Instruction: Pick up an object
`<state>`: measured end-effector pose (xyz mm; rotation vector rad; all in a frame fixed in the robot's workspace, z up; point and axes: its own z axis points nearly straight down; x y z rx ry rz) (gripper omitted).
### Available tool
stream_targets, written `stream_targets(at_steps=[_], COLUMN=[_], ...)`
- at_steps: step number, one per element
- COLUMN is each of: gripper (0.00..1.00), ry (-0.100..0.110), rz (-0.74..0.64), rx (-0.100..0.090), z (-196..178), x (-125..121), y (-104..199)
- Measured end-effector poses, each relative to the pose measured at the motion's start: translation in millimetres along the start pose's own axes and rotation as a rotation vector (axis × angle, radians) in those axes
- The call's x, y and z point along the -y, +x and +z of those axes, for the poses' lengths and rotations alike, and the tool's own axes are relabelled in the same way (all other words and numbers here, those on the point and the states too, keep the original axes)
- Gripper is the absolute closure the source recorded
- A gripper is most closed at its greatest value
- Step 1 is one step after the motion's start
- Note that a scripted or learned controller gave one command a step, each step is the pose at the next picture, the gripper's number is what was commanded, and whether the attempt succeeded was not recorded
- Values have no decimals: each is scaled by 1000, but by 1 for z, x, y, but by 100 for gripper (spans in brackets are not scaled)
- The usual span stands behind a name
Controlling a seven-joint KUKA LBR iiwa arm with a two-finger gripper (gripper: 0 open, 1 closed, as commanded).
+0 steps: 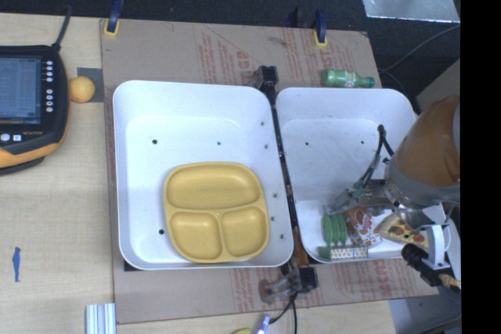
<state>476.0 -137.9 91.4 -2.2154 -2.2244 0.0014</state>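
Closest to the lens, at the desk's [47, 207] front edge and left of centre: a short ribbed metal piece [100, 318]. Further back by the left edge, a dark control tablet [27, 105] with an orange rim, and just beside its right side a small orange ball [81, 88]. Near the front left, a small blue mark [16, 262] on the wood.

Spread over the middle of the desk, a brown cardboard sheet [196, 51], pinned along its back edge by two blue clamps [113, 16], one of them at the left back corner. On the sheet, two white bins side by side.

Left bin [137, 137]: a yellow divided plate [217, 211] lying flat towards the front edge, roughly centred.

Right bin [313, 129]: a huddle of small things crowded into the front right corner. Leftmost, a green ridged piece [335, 228]; touching its right side, a red-and-white packet [360, 224]; then a toy pizza slice [395, 229]. Against the front wall, under the green piece, a white strip [344, 253] with dark dots.

Behind that bin's back wall, on the cardboard, a green bottle [348, 78] lying on its side.

From the right, reaching in over the front right corner, the grey and orange arm [427, 152]. Down low, right above the huddle, the gripper [358, 201], near the packet's back edge. Impossible to tell whether spread or closed, and nothing seen clamped in it.
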Motion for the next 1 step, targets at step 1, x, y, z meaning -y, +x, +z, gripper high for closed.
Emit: stream_targets(at_steps=[1], gripper=[100], ry=[0], rz=[-5], rx=[1], z=[-10], x=[-1], y=[-1])
